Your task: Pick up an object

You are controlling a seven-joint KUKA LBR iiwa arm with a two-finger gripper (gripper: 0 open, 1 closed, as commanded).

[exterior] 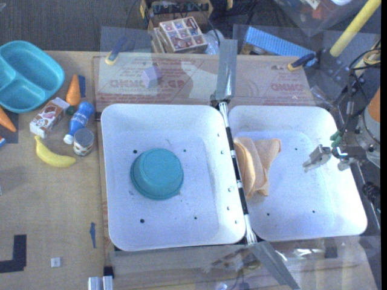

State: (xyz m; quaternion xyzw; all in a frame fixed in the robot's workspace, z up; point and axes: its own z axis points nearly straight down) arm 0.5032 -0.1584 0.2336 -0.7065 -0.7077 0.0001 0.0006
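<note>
A teal bowl (pixel 157 173) lies upside down in the middle of the left bin (pixel 121 125). A crumpled tan cloth (pixel 257 162) rests against the left wall of the right bin (pixel 290 116). My gripper (pixel 326 161) hangs over the right side of the right bin, well to the right of the cloth. Its fingers (pixel 314 157) stand open and hold nothing.
On the bench left of the bins lie a banana (pixel 53 156), a small can (pixel 84 141), a blue bottle (pixel 79 121), a carton (pixel 48 116), a carrot (pixel 73 89) and a blue dish (pixel 27 74). Boxes and clutter stand behind the bins.
</note>
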